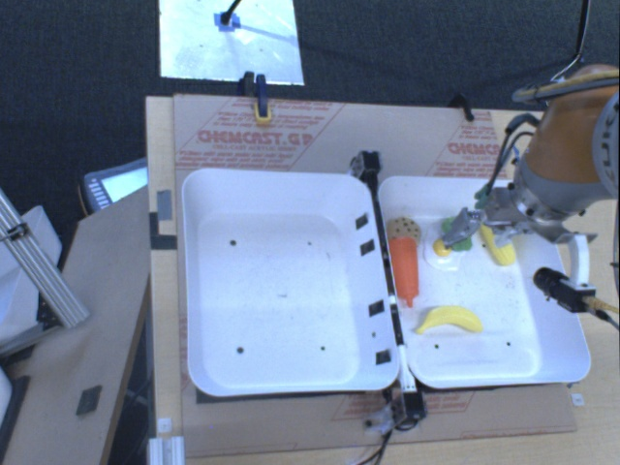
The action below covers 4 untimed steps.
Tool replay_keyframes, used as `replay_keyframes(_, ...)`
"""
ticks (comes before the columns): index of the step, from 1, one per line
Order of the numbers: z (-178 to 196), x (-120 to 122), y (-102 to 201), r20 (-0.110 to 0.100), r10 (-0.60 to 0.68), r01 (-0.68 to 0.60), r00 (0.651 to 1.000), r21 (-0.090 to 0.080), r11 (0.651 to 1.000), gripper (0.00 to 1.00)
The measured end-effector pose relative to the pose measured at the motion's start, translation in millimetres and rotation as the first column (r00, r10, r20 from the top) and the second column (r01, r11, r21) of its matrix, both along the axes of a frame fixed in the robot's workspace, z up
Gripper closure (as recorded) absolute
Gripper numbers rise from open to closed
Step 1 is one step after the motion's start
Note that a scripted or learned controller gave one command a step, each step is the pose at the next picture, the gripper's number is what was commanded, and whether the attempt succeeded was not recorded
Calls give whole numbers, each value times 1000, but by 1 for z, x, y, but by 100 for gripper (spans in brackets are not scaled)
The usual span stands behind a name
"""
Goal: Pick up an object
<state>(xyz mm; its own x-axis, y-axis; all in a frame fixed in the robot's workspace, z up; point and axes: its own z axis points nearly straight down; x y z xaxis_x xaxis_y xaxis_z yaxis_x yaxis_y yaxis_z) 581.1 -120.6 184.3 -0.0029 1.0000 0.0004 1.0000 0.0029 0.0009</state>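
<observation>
The right bin (pixel 557 356) holds an orange carrot-shaped toy (pixel 405 267) along its left wall, with a tan round piece (pixel 404 228) at its far end. A yellow banana (pixel 449 320) lies in the middle of the bin. A green object (pixel 457 239) with a small yellow piece (pixel 441 250) beside it sits towards the back. My gripper (pixel 465 227) hangs low right over the green object. Another yellow object (pixel 501 249) lies just right of the gripper, partly hidden by the wrist.
The left bin (pixel 194 260) stands beside the right one, with a black-clipped divider (pixel 373 250) between them. The arm's grey and orange body (pixel 572 153) covers the right bin's back right corner. A black fitting (pixel 557 287) juts over its right rim.
</observation>
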Motion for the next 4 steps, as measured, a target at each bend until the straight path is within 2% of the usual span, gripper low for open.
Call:
replay_keyframes(1,133,-38,75,13,10,-10,1000,2,1000,0)
replay_keyframes(2,236,11,127,15,7,-7,1000,0,1000,0)
replay_keyframes(3,53,-54,82,-17,-7,7,1000,0,1000,0)
replay_keyframes(4,35,-52,157,-3,8,-8,1000,2,1000,0)
